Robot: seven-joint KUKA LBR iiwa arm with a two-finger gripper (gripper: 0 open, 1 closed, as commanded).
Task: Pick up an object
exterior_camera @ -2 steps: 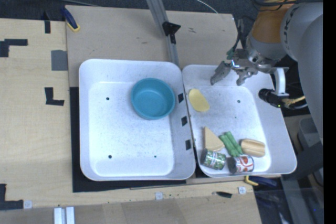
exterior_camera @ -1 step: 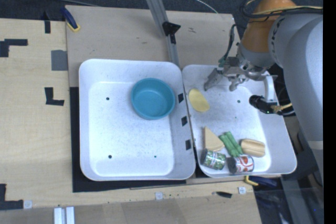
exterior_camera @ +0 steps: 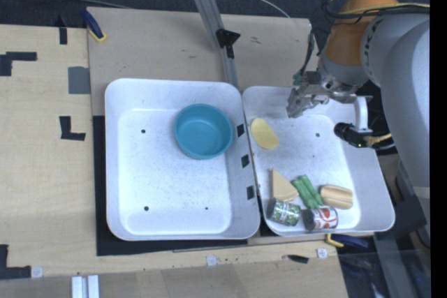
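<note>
My gripper (exterior_camera: pixel 299 107) hangs over the far edge of the right bin (exterior_camera: pixel 363 171), with nothing visible between its fingers. A pale yellow oval piece (exterior_camera: pixel 264 133) lies just left of and below it. At the near end of the right bin lie a tan wedge (exterior_camera: pixel 281 185), a green stick (exterior_camera: pixel 306 190), a bread-roll shape (exterior_camera: pixel 336 195), a green can (exterior_camera: pixel 283 212) and a red and white can (exterior_camera: pixel 323 218). A blue bowl (exterior_camera: pixel 202 130) stands in the left bin (exterior_camera: pixel 140 171).
A slanted metal pole (exterior_camera: pixel 209 10) runs from the top down to the gap between the bins. The arm's grey body (exterior_camera: pixel 398 59) fills the upper right. A yellow-tipped clamp (exterior_camera: pixel 94 28) sits at the board's far left corner.
</note>
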